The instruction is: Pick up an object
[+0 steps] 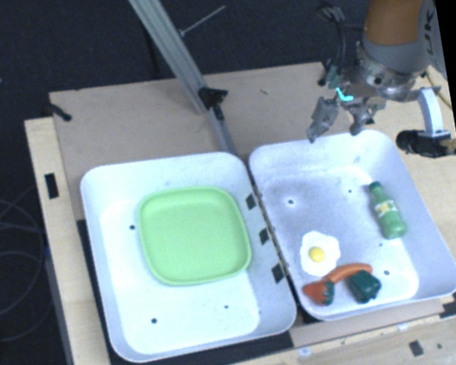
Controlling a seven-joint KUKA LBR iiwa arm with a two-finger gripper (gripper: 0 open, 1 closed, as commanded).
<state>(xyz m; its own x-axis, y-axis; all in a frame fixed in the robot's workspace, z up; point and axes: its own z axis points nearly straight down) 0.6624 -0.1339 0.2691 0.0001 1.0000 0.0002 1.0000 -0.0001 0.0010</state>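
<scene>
We saw the arm (393, 6) reaching in from the right, its gripper (341, 122) hovering above the far rim of the right bin (323, 179). The fingers (320, 125) were spread apart, with nothing between them.

The right bin held the things to pick, all gathered in its near half and well apart from the gripper. A green bottle (386, 210) lay along the right side, its cap pointing toward the far wall. A fried egg (319, 253) lay near the middle of the near half. Just nearer than the egg, a carrot (345, 273) lay crosswise; a red piece (320, 292) sat at its left end and a dark green piece (366, 286) sat just below its right end, both close to the bin's near wall. We could not tell whether these three were touching.

The left bin (121, 264) held a pale green plate (193, 234) lying flat near its middle. Both bins sat side by side on the desk (130, 116), and a grey pole (170, 44) slanted up from its far edge.
</scene>
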